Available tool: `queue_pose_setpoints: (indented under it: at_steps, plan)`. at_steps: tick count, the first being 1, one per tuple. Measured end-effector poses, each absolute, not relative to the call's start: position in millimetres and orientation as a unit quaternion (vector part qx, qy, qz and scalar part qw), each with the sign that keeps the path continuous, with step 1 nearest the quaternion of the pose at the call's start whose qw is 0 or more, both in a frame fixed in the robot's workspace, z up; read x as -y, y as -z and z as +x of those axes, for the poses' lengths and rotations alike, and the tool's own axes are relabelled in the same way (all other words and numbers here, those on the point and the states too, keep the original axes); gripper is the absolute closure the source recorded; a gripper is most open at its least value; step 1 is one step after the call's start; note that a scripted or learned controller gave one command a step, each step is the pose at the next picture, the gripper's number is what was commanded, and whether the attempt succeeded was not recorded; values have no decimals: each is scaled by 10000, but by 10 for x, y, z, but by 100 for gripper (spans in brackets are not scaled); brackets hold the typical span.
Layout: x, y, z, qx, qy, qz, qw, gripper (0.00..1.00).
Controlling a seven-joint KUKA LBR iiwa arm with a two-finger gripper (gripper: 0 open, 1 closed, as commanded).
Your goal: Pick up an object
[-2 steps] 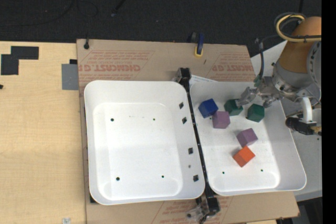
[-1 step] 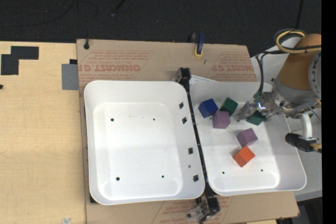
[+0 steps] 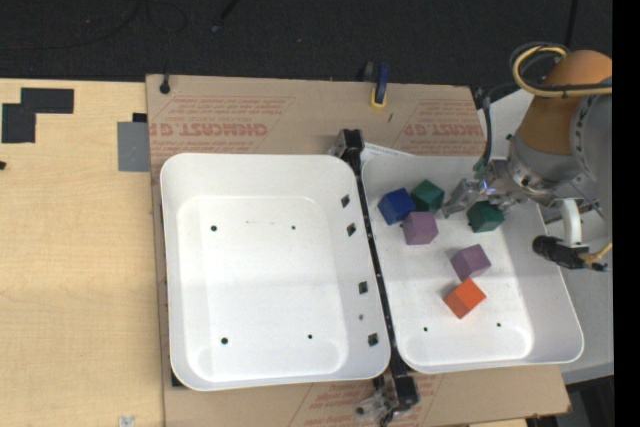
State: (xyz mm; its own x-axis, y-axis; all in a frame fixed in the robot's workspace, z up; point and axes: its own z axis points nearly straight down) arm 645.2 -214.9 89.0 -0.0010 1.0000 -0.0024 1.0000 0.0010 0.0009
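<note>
Hovering low over the far-right part of the right bin (image 3: 560, 340), the jaws (image 3: 484, 199) sit right at a dark green cube (image 3: 486, 215) — looks like the cube is touching them, but can't tell from this angle whether they're released or clenched, or whether the cube is actually between them.

Risk no. 1: a glancing contact. If the jaws come down off-centre, the green cube prob. skids toward the bin wall instead of lifting. Risk no. 2: crowding. A 2nd green cube (image 3: 428, 193), a blue cube (image 3: 396, 205) and a purple cube (image 3: 420, 227) bunch together just left of the jaws, so any sideways drift could knock them about.

Another purple cube (image 3: 470, 261) and an orange cube (image 3: 464, 297) lie nearer, well apart from the jaws. The left bin (image 3: 180, 265) sits alongside on the worktop.

Arm pose: reaching in from the right, orange band (image 3: 560, 105) high, wrist angled down and left toward the cubes.
</note>
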Motion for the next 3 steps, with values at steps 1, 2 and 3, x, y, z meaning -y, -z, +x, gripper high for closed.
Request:
queue_pose_setpoints:
  at_steps: [1, 2, 3]
  plan:
    - [2160, -1010, 6450, -7073, 3, 7069, 28, 100]
    - [1447, -1239, 6440, -7089, 1, 7053, -20, 100]
    - [597, -1914, 6247, -7100, -16, 7042, -9, 100]
